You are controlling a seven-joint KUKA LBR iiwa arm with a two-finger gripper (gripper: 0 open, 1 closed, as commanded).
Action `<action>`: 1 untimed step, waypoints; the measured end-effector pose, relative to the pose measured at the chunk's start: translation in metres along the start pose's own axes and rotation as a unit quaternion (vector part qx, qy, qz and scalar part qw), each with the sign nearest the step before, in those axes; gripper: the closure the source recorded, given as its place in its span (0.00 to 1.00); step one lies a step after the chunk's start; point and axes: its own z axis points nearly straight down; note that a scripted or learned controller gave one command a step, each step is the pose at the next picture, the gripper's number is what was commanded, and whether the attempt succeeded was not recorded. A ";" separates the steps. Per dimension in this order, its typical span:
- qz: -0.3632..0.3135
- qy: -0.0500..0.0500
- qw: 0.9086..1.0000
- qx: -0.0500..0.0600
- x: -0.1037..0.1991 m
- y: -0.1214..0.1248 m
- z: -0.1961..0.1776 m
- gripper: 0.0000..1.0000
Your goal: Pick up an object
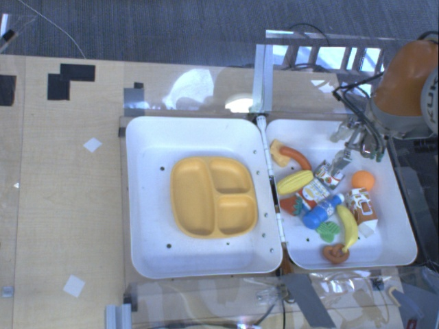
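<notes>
The right bin [401, 242] holds a pile of toy food. In it are a red-orange sausage [293, 155], a yellow corn cob [295, 181], a white and red packet [317, 190], a blue bottle [321, 214], an orange [363, 180], a small carton [363, 207], a banana [348, 226], a green piece [328, 232] and a brown pretzel [335, 253]. My gripper [341, 160] reaches in from the upper right and hangs low over the bin's back middle. It is just above the packet's top end and left of the orange. Nothing is visibly lifted.
The left bin [147, 252] carries a yellow divided tray [212, 196]. A metal divider [272, 190] runs between the two bins. A metal frame [262, 74] stands behind the right bin. The arm's orange band [405, 74] sits above the bin's back right corner.
</notes>
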 end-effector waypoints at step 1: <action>0.117 -0.004 0.993 0.000 0.019 -0.001 0.000 0.00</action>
